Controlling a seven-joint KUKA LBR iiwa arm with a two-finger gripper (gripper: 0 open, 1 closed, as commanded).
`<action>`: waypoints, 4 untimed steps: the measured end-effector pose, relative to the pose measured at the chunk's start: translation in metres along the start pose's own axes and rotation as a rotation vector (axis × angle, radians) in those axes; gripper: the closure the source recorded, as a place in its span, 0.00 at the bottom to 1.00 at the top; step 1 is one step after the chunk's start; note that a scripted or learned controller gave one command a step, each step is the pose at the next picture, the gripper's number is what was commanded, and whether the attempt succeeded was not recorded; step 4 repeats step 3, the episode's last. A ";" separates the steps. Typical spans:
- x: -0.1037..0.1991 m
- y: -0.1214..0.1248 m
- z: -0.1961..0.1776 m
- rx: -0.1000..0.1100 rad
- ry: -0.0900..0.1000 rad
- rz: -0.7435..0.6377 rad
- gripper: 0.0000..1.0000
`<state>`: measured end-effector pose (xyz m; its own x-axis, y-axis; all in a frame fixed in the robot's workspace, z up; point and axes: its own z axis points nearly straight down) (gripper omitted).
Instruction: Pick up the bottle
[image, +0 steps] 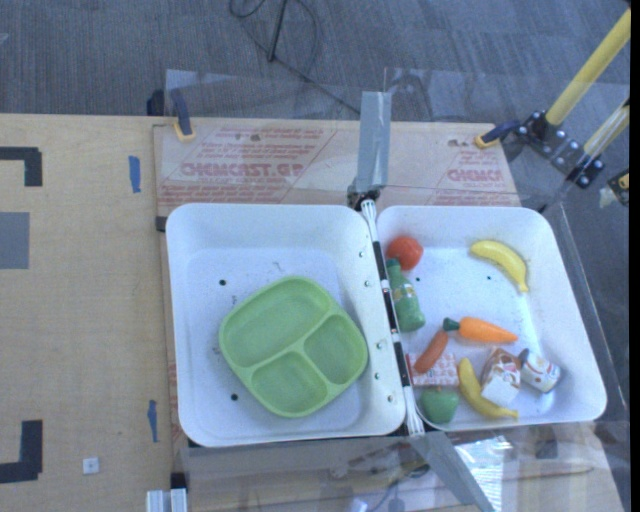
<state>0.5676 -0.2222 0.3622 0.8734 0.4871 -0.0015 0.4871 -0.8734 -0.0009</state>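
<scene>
Camera view: green bottle lying flat in the right bin, pressed close against that bin's left wall beside the divider. Long axis running along the wall, cap end toward the red tomato, which sits touching or nearly touching it. Small carrot just beside the bottle's other end; larger carrot and upper banana well apart from it.

Cannot tell how the jaws stand, nor whether holding or touching anything. For jaws entering from the right, judged to lie on the far side of the bin, beyond both carrots and the banana. Likely calls for closing across the bottle's short width, with little room on the wall side. Bottle not yet lifted.
</scene>
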 end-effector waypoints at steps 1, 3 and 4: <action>-0.075 -0.047 0.093 0.002 -0.001 0.089 0.00; -0.067 -0.047 0.273 0.016 0.015 0.299 0.00; -0.067 -0.047 0.273 0.016 0.015 0.299 0.00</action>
